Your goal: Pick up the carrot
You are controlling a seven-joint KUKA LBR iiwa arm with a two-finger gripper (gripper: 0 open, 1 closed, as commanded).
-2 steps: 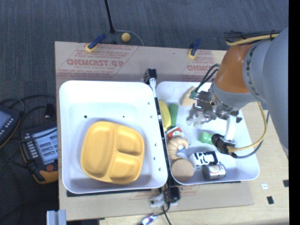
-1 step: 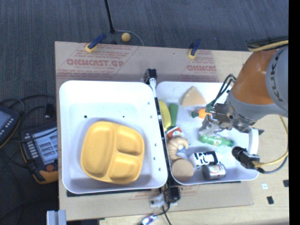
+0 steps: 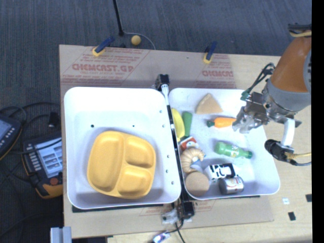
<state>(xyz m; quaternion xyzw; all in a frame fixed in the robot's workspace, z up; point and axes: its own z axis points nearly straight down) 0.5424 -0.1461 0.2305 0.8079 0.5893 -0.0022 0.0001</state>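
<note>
- Gripper (image 3: 245,123): two-finger metal unit on the grey arm with the orange band (image 3: 294,67), positioned over the right white plastic bin (image 3: 268,178), just right of the carrot's blunt end. Finger state cannot be determined at this resolution. Nothing is visibly held between the fingers.
- Small orange carrot with green top (image 3: 221,122): lies flat in the far half of the right bin, green top pointing left, orange end toward the gripper.
- Beige wedge-shaped piece (image 3: 208,105): just beyond the carrot, toward the far wall.
- Green plastic bottle (image 3: 232,150): lies on its side, nearer than the carrot.
- Yellow banana (image 3: 177,123) and dark green vegetable (image 3: 187,123): side by side along the left wall of the right bin.
- Black-and-white package (image 3: 221,170) and small metal can (image 3: 231,185): near right area; print illegible.
- Yellow moulded compartment tray (image 3: 122,163): rests in the left white bin (image 3: 76,110).
- Brown board (image 3: 152,67) under both bins: red lettering reads "CHEMCAST GP", shown mirrored.
</note>
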